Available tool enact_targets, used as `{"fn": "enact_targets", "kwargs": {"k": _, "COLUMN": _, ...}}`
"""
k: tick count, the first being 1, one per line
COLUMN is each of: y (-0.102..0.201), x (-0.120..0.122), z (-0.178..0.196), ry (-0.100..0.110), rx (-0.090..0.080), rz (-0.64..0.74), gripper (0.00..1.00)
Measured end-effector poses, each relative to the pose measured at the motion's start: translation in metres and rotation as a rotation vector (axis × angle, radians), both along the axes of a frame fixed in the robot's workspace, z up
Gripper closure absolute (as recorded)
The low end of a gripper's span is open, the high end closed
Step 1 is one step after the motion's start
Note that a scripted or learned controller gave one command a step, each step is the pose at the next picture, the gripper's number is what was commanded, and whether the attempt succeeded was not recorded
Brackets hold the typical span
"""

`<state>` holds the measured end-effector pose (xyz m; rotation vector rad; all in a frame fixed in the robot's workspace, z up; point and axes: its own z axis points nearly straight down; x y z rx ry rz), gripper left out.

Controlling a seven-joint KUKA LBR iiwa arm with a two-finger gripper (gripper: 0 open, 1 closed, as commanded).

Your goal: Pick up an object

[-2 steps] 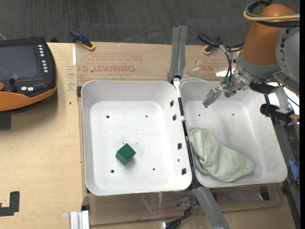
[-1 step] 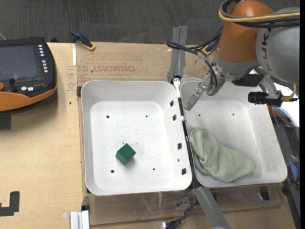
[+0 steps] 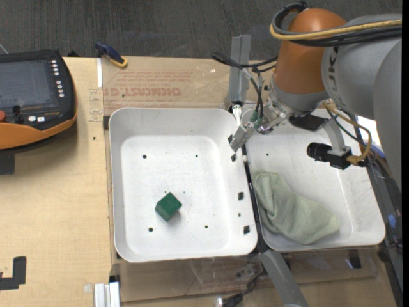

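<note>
Arm (image 3: 345, 62), grey w/ orange band, comes in from the right & hangs over the top edge of the right bin (image 3: 364, 190). Its claw (image 3: 246, 133) sits at the seam btwn the two bins, near their upper corners; can't tell if it's apart or together, too small & slanted to read. Nothing seen in it.

Bench (image 3: 57, 222) carries both bins side by side. Left bin (image 3: 128, 171): one green block (image 3: 169, 206), lower-middle of the floor, well apart from all walls, lying a bit rotated. Right bin: a pale green cloth (image 3: 291, 206), crumpled, in the lower-left part, touching the wall next to the seam.

Task thing could be either. Block: prob. light, stiff, flat-sided, so grip across two opposite faces, claw turned to match its rotation; open space all round, easy approach. Cloth: soft, limp, light; pinch a raised fold near its middle, will sag & may slip out if only a thin edge is caught. Wall nearby crowds the left side.

Also on the bench, far left: a teach pendant (image 3: 32, 98), orange-rimmed. A blue & yellow clamp (image 3: 112, 54) sits at the back edge.
</note>
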<state>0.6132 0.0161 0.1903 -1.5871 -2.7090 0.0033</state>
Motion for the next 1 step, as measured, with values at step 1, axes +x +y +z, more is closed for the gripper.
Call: {"fn": "enact_targets", "kwargs": {"k": 1, "y": -0.0008, "x": 0.0007, "z": 0.0079, "ry": 0.000, "rx": -0.001, "rz": 0.002, "gripper": 1.00}}
